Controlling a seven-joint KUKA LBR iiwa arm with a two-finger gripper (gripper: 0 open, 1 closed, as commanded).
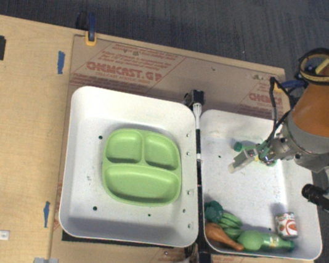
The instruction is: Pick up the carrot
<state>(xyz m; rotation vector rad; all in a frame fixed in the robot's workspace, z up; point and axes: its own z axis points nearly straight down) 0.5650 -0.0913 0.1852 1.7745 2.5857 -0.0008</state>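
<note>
The fingers (249, 157) look open and empty; I fear they snag the green vegetables (223, 216) touching the carrot (223, 235) at 6 o'clock.

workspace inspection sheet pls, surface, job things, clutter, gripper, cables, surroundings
surface: two white bins side by side, left bin, right bin, on a cardboard sheet
job's things: carrot at the right bin's near left corner, apart from the gripper
clutter: green divided plate in left bin; green bottle, small can, leafy green toy in right bin
grippers: gripper over the right bin's far part
cables: black cable by the arm
surroundings: blue tape on the bench
</note>
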